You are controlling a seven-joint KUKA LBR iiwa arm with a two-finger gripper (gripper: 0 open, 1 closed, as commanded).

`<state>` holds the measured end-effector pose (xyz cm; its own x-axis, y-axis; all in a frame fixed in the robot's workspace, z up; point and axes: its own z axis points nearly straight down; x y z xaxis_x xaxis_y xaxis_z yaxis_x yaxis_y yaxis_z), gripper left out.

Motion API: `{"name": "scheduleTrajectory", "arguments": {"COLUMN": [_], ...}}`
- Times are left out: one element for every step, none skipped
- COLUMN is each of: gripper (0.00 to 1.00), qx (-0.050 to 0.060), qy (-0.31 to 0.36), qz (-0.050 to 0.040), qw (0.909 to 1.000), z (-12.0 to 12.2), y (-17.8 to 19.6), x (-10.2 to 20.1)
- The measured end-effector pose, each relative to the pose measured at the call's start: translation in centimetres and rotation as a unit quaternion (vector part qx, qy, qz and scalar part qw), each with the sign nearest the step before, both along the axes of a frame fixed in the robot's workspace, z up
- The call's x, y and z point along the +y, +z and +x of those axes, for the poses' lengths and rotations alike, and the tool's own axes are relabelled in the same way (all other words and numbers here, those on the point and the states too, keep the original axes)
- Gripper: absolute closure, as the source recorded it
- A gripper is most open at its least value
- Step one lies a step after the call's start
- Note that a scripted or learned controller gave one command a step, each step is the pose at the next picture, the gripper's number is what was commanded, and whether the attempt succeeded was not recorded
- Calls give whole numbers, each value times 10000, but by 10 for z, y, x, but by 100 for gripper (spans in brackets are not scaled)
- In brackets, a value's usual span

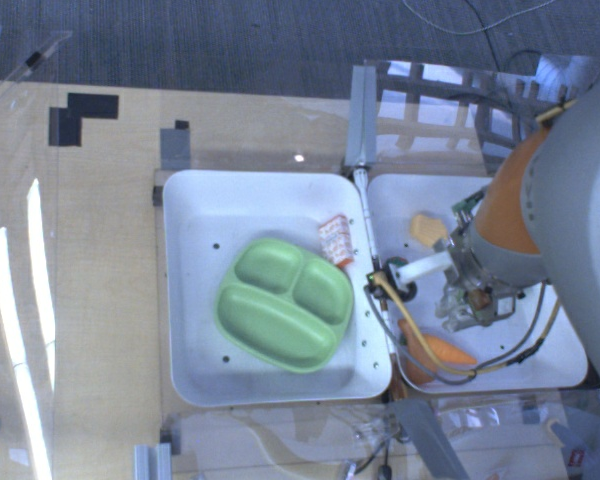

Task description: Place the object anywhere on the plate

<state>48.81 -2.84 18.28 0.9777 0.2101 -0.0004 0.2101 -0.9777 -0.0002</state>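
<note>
Bulky grey arm (pixel 585 218), orange wrist band (pixel 505 208), looping dark cables (pixel 525 343)

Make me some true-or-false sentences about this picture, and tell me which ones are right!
1. The green plate sits in the left bin. True.
2. A carrot lies on the plate. False: it is in the right bin.
3. The plate has three sections. True.
4. The packet is in the right bin. False: it lies in the left bin, beside the plate.
5. The pincer hangs over the right bin. True.
</note>
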Motion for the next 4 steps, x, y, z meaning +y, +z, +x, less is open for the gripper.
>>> {"name": "scheduleTrajectory", "arguments": {"gripper": [100,100,0,0], "qx": [7,5,-7,0], "qy": [828,177,180,1020], "qz": [4,4,14,1], "qw": [9966,9998,9998,9948], "z": [-1,69,69,25], "y": [0,-73,-71,1], "x": [91,152,153,122]}}
